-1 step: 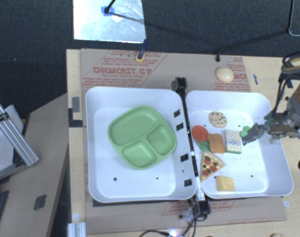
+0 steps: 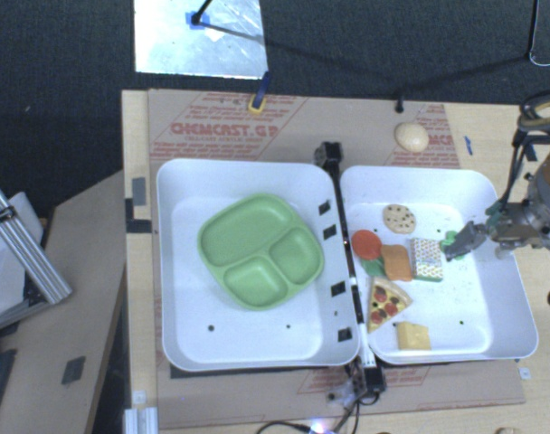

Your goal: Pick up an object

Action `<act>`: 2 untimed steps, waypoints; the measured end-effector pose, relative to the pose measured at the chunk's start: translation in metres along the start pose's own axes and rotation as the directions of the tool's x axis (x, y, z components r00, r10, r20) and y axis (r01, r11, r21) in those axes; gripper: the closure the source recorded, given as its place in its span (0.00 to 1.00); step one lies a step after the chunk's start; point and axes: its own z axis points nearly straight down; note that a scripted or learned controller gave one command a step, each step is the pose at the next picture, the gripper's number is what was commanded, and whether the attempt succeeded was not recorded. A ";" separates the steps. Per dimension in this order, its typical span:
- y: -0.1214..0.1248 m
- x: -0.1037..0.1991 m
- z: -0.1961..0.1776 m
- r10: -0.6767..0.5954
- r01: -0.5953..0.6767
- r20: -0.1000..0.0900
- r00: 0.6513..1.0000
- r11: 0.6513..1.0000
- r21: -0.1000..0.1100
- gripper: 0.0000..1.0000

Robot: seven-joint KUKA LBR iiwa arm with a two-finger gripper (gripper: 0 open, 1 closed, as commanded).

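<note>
The right bin (image 2: 492, 197) holds several toy foods: a cookie (image 2: 399, 217), a red slice (image 2: 366, 242), an orange-brown piece (image 2: 396, 262), a speckled wafer (image 2: 427, 259), a pizza slice (image 2: 385, 301) and a yellow cheese block (image 2: 412, 335). My gripper (image 2: 459, 242) reaches in from the right, low over the bin. It sits just right of the wafer, with a small green piece (image 2: 450, 239) at its tip. Whether it touches either one is unclear.
The left bin (image 2: 184, 333) carries a green divided plate (image 2: 261, 251). A black divider (image 2: 341, 242) runs between the bins. A beige egg-shaped object (image 2: 412, 136) lies on the cardboard behind the right bin. A shiny sheet (image 2: 201, 25) lies at the back left.
</note>
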 end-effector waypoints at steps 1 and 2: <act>-0.002 0.000 0.063 0.002 -0.002 -0.002 1.000 1.000 0.006 0.00; -0.009 -0.002 0.123 0.003 -0.003 -0.002 1.000 1.000 0.007 0.00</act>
